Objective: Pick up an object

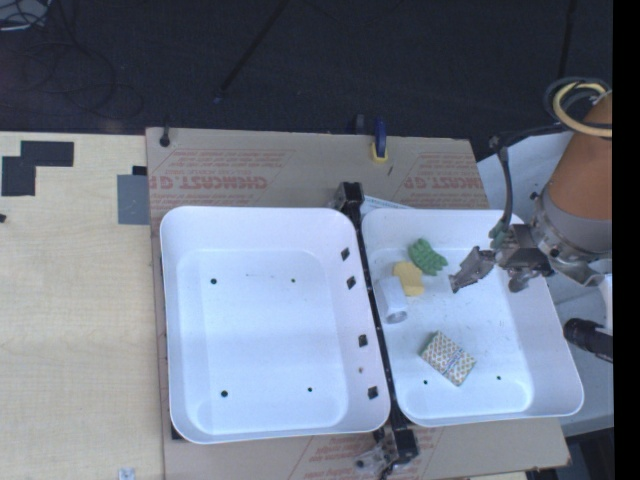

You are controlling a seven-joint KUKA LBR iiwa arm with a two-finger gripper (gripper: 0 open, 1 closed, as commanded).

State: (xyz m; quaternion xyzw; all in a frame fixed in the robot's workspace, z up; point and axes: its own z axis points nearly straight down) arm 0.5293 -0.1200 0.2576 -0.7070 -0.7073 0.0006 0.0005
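- Grey metal jaws (487,266) hang over the right bin (545,368), spread apart with nothing between them.
- Just left of them in that bin lie a green ridged toy (427,257) and, touching it, a yellow block (409,278).
- A small white cylinder (395,302) rests against the bin's left wall.
- A patterned beige packet (447,358) lies apart, nearer the front.
- The left bin (190,268) adjoins, both on a cardboard-covered surface (250,173).

The arm (585,183) has an orange band above a grey wrist; its gripper (492,268) is dark grey metal with black cables.
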